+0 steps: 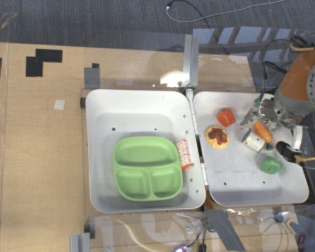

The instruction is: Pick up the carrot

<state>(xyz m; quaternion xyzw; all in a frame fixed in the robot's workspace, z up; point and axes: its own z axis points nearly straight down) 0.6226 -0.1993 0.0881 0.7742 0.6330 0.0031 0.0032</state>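
Reaching into the right bin (304, 190), the hand (258, 121) hovers over the carrot (261, 130); finger state unclear; next, closing and lifting.

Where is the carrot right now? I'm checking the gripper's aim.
The carrot lies in the right bin, toward its right side, at the gripper, with a small white object touching its lower left and a green object below.

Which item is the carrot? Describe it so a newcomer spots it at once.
Look in the right bin, at its upper right, directly under the gripper. The carrot is a short orange stick lying at a slant beside a small white block. Its neighbours differ: a red-orange cube, a round pizza-like disc and a green ball.
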